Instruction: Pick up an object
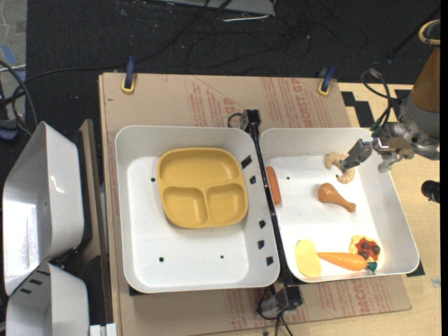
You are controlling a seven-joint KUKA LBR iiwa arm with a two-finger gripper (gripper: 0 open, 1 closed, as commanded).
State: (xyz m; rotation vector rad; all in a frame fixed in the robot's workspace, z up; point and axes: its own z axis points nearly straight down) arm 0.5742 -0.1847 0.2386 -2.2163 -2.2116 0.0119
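Observation:
The right bin [399, 208] holds several toy foods. A cream knobbly piece [337, 164] lies near its back, a brown drumstick [336, 196] sits in the middle, and a red sausage [274, 187] lies along the left wall. An orange carrot [341, 260], a pale yellow disc [306, 257] and a small pizza piece [366, 247] rest at the front. My gripper [372, 159] hangs open over the bin's back right. Its left finger [355, 154] points down at the cream piece from the right. Nothing is between the fingers.
The left bin [133, 208] bears a yellow divided plate [203, 187]. The black divider [264, 187] runs between the bins. Two clamps [128, 83] hold the cardboard base at the back. White tubs [38, 201] stand off the bench on the left.

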